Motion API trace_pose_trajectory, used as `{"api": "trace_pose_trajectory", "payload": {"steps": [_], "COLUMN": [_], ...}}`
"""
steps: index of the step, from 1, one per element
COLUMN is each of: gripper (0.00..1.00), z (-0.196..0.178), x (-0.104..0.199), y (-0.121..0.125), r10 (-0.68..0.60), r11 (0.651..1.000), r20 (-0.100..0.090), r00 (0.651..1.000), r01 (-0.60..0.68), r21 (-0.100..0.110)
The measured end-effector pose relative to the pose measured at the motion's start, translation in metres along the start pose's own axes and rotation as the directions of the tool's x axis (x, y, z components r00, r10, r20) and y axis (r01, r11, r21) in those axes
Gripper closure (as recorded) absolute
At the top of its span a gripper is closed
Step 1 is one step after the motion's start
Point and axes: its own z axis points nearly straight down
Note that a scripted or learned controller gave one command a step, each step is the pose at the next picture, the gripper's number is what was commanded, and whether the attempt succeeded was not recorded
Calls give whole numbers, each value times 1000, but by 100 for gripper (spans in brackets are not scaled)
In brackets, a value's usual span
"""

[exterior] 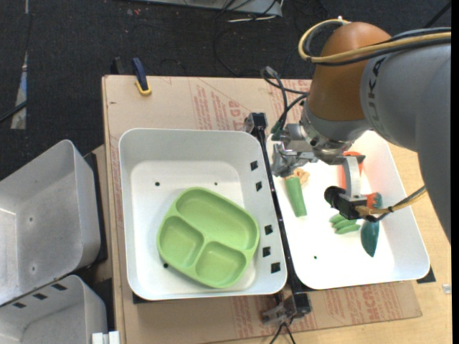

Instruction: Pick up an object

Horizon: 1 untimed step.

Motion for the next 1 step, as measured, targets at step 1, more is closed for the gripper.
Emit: {"api": "trace_pose_trajectory", "payload": {"steps": [1], "gripper": [100], "z": [-13], "x": [58], "y": [1], "r10": [0], "r11": [1000], "r20": [0], "r00": [1000], "r01": [0], "r21": [-2]}}
